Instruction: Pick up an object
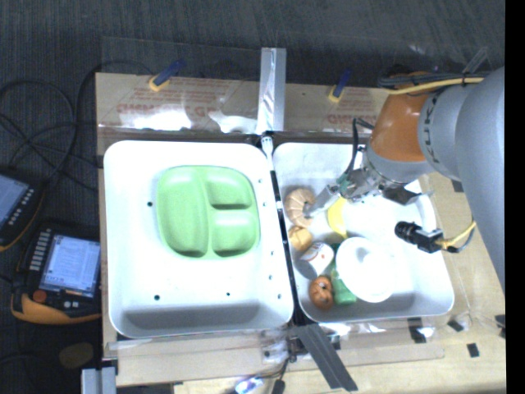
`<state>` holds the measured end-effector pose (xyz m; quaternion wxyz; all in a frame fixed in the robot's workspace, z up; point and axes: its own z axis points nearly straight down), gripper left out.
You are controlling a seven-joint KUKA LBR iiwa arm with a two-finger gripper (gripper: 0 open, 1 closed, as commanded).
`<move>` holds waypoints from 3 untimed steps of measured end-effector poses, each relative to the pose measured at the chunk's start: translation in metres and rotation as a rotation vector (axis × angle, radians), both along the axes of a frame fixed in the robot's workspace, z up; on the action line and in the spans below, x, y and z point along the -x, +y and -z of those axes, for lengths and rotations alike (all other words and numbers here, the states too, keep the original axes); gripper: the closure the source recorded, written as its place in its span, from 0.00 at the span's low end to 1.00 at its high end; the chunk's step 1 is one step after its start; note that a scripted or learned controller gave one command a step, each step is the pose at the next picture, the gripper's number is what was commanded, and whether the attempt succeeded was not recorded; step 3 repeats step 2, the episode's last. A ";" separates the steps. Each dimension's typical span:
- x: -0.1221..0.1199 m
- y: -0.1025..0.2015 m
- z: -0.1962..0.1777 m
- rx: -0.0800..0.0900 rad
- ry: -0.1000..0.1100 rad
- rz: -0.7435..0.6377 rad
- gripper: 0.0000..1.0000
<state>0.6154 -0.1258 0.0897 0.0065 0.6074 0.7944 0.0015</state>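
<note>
The right bin holds a cluster of small items. A tan bun-shaped piece lies at its left side, with a yellow piece beside it. Below them sit a small tan ball, a white cup with a red mark, a white bowl, a reddish-brown fruit and a green piece. My gripper reaches down from the right and ends between the bun and the yellow piece, close to both. I see nothing lifted.
The left bin holds a green divided plate. A ridge separates the two bins. The arm's orange band and grey body hang over the right bin's far right corner. A black fitting sticks out over the bin.
</note>
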 end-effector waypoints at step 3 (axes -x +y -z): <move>-0.021 0.062 -0.092 -0.005 0.015 0.007 1.00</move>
